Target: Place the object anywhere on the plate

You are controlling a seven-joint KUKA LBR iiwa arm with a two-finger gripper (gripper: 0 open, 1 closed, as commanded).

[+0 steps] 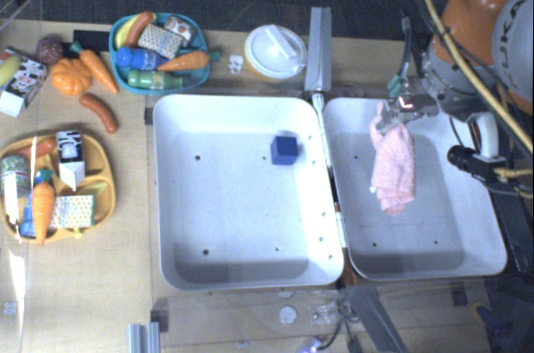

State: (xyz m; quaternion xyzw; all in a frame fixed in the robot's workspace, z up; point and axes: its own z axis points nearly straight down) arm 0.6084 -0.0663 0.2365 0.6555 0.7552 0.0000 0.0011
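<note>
Far to the left of the gripper, a yellow tray [104, 176] of toy food sits on the tabletop [129, 259]. Up from it is a blue bowl [200, 74] full of toy food too. A white lid [275, 51] lies on the tabletop, up and to the left of the gripper. The left bin [242, 259] holds a small blue block [285, 149], left of the gripper and a bit lower. The gripper [392, 118] is over the top of the right bin [476, 251]. It is pinched on the top of a pink cloth [394, 168]. The cloth hangs down from the gripper over the right bin.
</note>
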